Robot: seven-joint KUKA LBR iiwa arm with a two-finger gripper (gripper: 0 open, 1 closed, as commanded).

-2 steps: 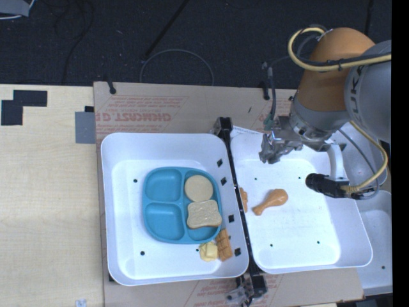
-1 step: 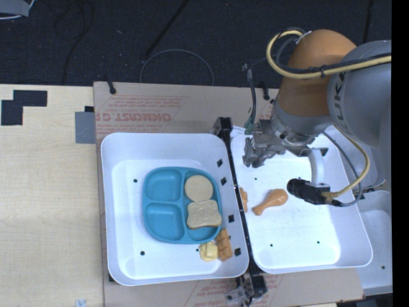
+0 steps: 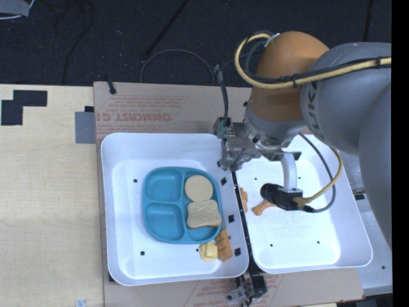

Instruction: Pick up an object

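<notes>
My claw hangs just right of the plate, up high so it bumps nothing. Wide or narrow, I cannot tell. Toast lies flat on the plate, easy to grab, I think.

Both bins look like smooth white plastic with a slight sheen. The blue tray at lower centre is matt plastic. Under them lies rough brown cardboard; at left, pale wood bench. The arm is glossy grey.
</notes>
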